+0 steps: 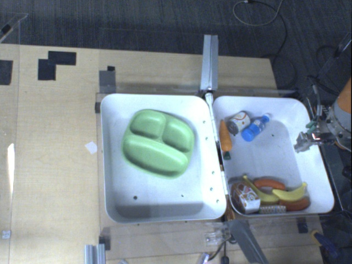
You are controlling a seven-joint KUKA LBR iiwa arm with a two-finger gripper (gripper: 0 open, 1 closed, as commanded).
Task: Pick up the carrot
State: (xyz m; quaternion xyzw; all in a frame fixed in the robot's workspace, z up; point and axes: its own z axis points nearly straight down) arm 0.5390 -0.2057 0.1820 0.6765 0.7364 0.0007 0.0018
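Observation:
The carrot [224, 136] is orange with a small green stub at its near end. It lies lengthwise against the left wall of the right bin [275, 155]. My gripper [306, 140] hangs over the right rim of that bin, far to the right of the carrot and apart from it. Nothing shows in its grasp.
Just right of the carrot lie a small can [238, 122] and a blue bottle [256, 127]. A banana [286, 193], red pieces [269, 183] and a labelled jar [246, 196] crowd the bin's front. A green divided plate [158, 142] sits in the left bin [118, 191].

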